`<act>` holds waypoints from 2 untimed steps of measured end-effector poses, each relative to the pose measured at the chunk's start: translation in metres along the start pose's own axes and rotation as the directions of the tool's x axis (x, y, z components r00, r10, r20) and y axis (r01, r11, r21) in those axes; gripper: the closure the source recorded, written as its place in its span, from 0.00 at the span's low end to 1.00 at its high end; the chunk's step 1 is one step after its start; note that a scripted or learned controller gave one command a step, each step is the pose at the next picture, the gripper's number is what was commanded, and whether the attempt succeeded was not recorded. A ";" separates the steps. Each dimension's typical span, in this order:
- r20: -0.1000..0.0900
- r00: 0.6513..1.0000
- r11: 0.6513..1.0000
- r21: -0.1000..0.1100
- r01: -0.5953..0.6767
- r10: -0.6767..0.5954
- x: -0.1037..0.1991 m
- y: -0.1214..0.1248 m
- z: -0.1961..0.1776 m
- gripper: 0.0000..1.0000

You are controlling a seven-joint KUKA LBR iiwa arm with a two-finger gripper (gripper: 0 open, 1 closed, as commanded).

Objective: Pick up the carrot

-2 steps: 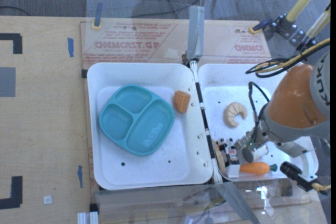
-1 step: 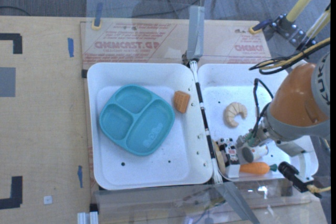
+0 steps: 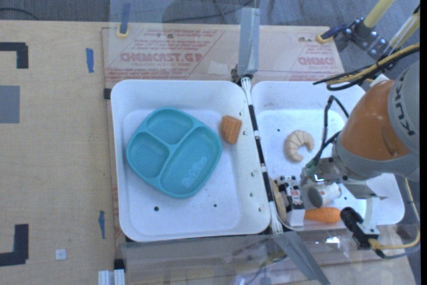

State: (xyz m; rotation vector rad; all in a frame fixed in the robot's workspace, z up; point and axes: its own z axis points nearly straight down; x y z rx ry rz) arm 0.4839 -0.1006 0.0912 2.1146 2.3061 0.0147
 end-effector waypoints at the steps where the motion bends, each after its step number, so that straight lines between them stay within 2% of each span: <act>1: -0.002 0.942 0.942 0.000 -0.337 0.337 0.003 0.001 0.000 1.00; 2: 0.013 0.653 0.653 0.015 -0.757 0.757 0.067 0.015 -0.092 1.00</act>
